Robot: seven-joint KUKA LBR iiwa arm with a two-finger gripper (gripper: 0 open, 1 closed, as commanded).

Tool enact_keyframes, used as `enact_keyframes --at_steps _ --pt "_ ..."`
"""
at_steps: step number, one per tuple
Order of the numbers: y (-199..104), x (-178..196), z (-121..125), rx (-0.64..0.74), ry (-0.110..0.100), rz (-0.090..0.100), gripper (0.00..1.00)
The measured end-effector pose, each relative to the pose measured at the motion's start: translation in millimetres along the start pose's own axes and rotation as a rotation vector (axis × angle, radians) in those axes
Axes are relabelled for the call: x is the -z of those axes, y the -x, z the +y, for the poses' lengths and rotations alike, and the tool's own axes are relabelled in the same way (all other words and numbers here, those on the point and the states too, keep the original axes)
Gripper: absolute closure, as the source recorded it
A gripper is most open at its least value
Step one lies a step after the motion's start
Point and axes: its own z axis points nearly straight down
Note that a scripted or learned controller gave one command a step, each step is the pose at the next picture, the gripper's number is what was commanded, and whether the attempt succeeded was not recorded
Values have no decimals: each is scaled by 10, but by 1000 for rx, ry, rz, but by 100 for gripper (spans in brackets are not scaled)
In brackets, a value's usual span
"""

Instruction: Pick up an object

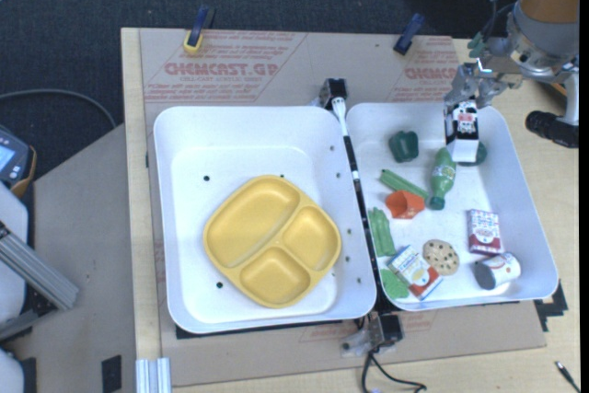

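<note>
Grey arm angled down over right bin's far corner, fingers' state impossible to tell.

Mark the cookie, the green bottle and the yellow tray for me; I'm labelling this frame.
Cookie [441,257]: camera view, middle of its face.
Green bottle [443,177]: camera view, mid-body.
Yellow tray [247,233]: camera view, bare floor of its large left compartment.

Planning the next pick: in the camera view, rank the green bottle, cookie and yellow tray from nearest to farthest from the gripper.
From the gripper:
1. Green bottle, just below it in the right bin.
2. Cookie, toward that bin's near edge.
3. Yellow tray, in the left bin.
</note>
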Motion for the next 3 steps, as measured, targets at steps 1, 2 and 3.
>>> enact_keyframes --at_steps 1,2,3 --pt "-382 -101 -374 1 -9 4 100" --pt "-718 -54 -860 1 -9 4 100" --pt "-1136 -134 -1229 2 -10 5 100"
